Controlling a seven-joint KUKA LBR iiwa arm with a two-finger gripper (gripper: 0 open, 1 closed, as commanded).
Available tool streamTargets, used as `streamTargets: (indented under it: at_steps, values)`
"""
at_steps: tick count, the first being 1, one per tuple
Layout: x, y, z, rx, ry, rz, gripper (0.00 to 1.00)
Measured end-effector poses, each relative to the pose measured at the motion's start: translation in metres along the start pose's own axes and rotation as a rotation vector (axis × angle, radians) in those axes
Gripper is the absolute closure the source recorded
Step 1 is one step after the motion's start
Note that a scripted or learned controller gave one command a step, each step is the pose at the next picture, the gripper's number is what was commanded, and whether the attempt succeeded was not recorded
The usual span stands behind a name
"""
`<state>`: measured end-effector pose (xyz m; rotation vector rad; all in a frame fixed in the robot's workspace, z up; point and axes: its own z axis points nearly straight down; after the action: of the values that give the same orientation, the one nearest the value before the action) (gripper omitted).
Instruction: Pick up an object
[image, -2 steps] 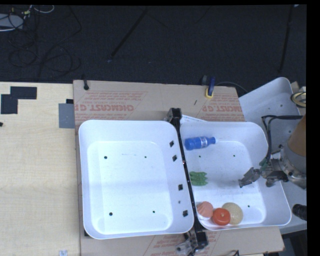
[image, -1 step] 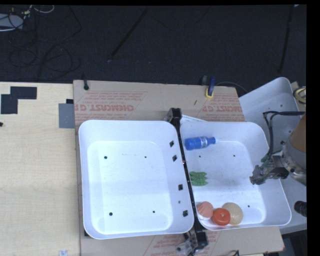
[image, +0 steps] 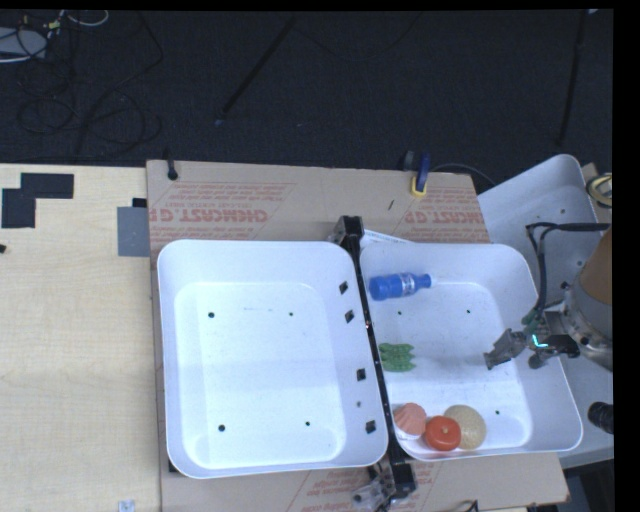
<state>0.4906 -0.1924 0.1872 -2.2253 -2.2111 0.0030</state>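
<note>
Objects: blue plastic bottle (image: 399, 286) lying on its side, far-left of hand; green ridged toy (image: 396, 357) left of hand, well apart
Near-corner cluster: pink disc (image: 408, 418), red round cap (image: 443, 433), tan ball (image: 467, 425), touching, near-left of hand
Hand (image: 515, 352): over right white bin (image: 520, 265), right edge; fingers spread, holding nothing
Left white bin (image: 180, 300): far left of hand
</note>
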Motion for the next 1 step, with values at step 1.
streamTargets:
  at_steps: [1]
  values:
    - [-0.0006,0.0002,-0.0098,0.001,0.0,0.001,1.0]
